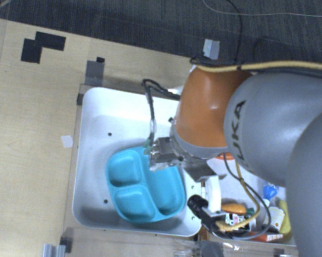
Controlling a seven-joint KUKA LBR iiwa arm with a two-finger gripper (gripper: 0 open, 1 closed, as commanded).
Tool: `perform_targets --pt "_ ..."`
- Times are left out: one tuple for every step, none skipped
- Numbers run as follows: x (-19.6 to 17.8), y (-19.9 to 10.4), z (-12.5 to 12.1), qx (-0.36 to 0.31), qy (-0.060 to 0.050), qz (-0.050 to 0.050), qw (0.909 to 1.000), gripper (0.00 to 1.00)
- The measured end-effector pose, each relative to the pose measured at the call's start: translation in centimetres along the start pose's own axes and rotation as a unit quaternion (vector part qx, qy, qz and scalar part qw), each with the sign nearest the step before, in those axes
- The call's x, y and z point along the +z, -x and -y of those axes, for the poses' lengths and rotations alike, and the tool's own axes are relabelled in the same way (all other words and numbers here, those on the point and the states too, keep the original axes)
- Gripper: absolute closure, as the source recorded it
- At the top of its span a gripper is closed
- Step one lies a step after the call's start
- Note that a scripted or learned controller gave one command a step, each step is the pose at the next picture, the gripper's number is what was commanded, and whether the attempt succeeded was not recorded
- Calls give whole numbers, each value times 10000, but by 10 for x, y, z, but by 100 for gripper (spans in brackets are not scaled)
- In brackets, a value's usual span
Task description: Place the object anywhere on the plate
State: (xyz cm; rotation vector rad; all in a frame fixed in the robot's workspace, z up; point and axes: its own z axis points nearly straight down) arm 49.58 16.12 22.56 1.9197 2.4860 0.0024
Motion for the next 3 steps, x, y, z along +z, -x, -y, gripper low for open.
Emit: perform_targets --pt "41 65 26 -444 12 3 9990 100" --pt "36 18 5 -842 14 -1 9964 100" --pt "115 -16 -7 -1024 214 0 9945 100"
